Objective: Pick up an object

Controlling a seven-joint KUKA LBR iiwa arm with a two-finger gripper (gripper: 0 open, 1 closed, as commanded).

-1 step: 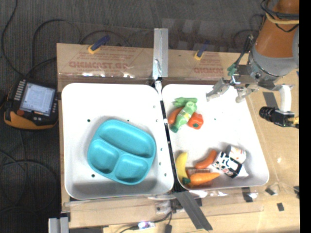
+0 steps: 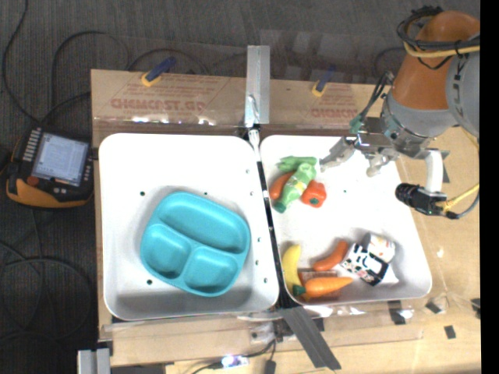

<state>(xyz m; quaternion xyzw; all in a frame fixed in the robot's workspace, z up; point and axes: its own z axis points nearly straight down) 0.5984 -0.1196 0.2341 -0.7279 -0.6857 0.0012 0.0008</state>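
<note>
While hovering over the right bin (image 2: 405, 232), gripper (image 2: 360, 159) fingers spread apart, holding nothing, near green toy (image 2: 295, 164).

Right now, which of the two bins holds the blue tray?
The left bin holds the blue tray. The right bin holds toy food instead, and the gripper hangs over its far part.

I see open floor across the middle of the right bin (image 2: 405, 232), between two clusters. Far left, the green toy (image 2: 294, 179), small carrot (image 2: 278, 185) and red pepper (image 2: 314, 194) crowd the divider (image 2: 263, 201). Near, the banana (image 2: 291, 266), orange carrot (image 2: 327, 285) and black-and-white toy (image 2: 366, 262) block the near wall.
</note>
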